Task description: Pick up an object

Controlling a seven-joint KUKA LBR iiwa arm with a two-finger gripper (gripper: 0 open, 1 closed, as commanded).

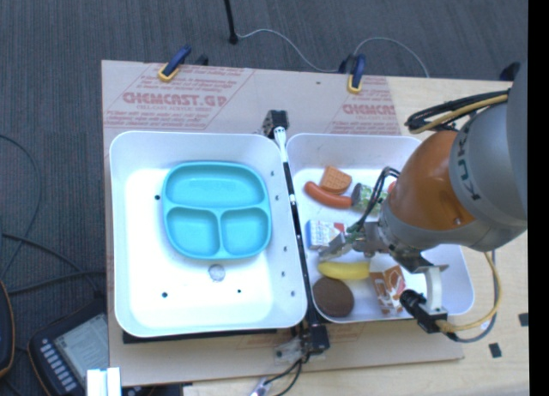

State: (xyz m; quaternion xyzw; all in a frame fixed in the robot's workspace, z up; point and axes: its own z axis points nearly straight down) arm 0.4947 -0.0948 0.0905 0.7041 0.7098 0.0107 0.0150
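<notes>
While my arm hangs low over the right bin, I judge the pick as not yet made: every toy I can see lies on the bin floor, and nothing shows as lifted. The gripper sits just above the banana, its tip buried among the items, so I cannot tell how it is set or whether it has hold of anything. What is left, as I read it, is the grasp itself and the lift.

By size: the arm is smooth grey metal with a glossy orange band. Both bins are shallow, white, round-cornered plastic. In the left bin lies a teal divided plate with three compartments. In the right bin, the banana is a curved yellow shape, beside a round, matte brown cookie-like disc and a slim red-orange hot dog.
</notes>
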